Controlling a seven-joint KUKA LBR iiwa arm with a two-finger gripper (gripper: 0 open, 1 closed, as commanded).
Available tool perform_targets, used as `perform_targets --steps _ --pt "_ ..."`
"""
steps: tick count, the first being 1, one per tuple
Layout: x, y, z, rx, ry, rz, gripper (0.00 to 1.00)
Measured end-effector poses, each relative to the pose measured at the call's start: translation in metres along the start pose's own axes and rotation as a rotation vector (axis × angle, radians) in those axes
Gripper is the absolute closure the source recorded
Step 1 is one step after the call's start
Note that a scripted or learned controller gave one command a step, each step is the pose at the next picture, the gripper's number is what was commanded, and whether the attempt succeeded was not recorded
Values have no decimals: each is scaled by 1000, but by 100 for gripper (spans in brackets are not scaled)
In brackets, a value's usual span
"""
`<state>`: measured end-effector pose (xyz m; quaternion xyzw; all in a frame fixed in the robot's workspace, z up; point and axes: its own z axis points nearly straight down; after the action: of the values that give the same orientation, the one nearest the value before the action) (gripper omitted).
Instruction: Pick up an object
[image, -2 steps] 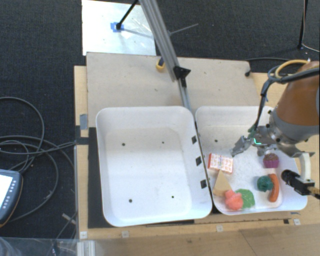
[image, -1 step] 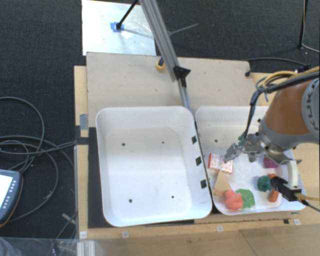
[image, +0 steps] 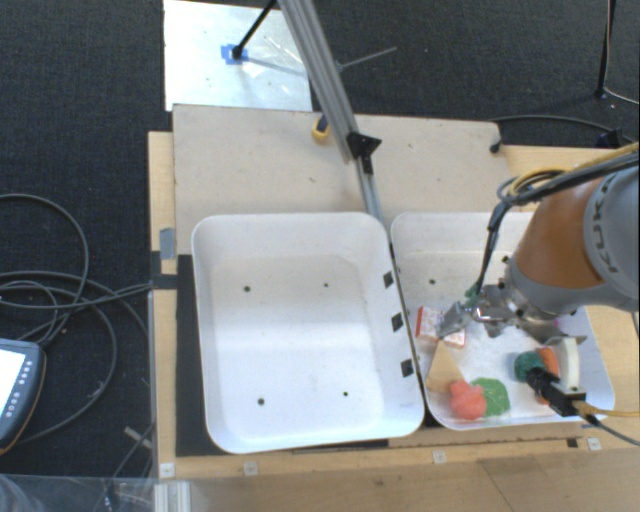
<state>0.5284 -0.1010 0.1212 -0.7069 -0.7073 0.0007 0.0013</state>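
The right bin (image: 420, 240) on the table (image: 260, 150) holds a red-and-white packet (image: 430, 322), a tan wedge (image: 442, 368), a red lump (image: 466, 400) and a green lump (image: 493, 395). The arm (image: 570, 245) reaches over it, its tool (image: 462, 318) low just beside the packet; whether it is spread or pressed together I cannot tell

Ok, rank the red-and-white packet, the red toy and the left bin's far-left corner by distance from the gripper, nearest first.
1. Red-and-white packet, just left of the gripper.
2. Red toy, below it near the right bin's front edge.
3. Left bin's far-left corner, across the other bin.
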Motion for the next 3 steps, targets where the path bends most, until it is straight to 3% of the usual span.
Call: perform_targets --steps 1,2,3 --pt "1 2 29 -4 3 -1 0" --pt "0 4 16 -11 0 0 100" --pt "-10 8 -32 -8 -2 -2 100"
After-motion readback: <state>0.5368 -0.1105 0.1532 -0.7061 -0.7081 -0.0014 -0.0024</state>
